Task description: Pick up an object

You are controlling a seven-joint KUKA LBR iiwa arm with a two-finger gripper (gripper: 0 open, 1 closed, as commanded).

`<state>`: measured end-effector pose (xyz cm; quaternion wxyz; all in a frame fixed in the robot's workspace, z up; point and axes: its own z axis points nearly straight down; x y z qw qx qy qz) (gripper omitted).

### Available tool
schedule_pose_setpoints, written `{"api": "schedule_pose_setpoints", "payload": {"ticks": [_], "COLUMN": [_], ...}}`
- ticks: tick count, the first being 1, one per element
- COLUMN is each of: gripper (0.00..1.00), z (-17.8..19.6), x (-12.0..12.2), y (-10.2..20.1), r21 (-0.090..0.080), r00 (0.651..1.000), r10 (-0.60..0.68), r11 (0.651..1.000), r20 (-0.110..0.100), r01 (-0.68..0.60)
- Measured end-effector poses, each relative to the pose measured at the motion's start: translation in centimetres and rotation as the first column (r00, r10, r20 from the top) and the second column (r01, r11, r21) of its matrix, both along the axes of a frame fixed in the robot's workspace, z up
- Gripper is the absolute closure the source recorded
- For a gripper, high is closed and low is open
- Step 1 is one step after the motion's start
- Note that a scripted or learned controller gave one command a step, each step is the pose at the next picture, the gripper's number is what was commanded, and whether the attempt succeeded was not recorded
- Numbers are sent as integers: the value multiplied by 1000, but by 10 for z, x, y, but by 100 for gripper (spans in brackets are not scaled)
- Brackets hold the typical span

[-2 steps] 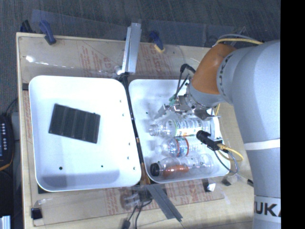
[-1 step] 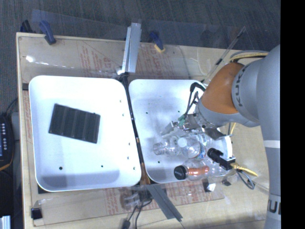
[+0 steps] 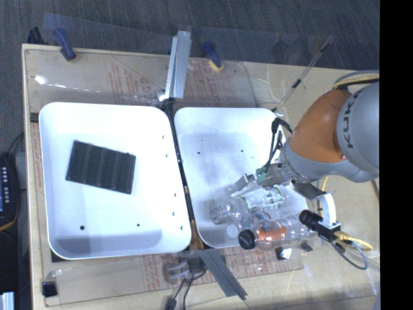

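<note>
Two clear plastic bottles lie in the near right corner of the right bin (image 3: pixel 213 134). One clear bottle (image 3: pixel 248 205) lies on its side with its neck toward the left. The other bottle (image 3: pixel 274 233) has an orange label and a black cap and rests against the bin's near rim. My gripper (image 3: pixel 257 181) is low over the first bottle, right at its upper edge, reaching in from the right below the orange wrist band (image 3: pixel 316 134). Glare from the clear plastic blurs where gripper and bottle meet.
A dark ribbed rectangular pad (image 3: pixel 101 166) lies flat in the left bin (image 3: pixel 58 231). The divider rim (image 3: pixel 181 179) runs between the bins. Blue clamps (image 3: pixel 64 44) and a metal bar (image 3: pixel 177 63) sit at the bench's far edge. Cables (image 3: pixel 345 241) trail at right.
</note>
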<state>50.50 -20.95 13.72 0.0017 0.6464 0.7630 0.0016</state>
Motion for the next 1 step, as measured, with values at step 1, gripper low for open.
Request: {"api": "schedule_pose_setpoints", "payload": {"ticks": [1], "gripper": [0], "z": [-18], "x": [12], "y": [-1], "r21": [-1], "r00": [1000], "r10": [27], "r11": [1000], "r20": [-1], "r01": [-27]}}
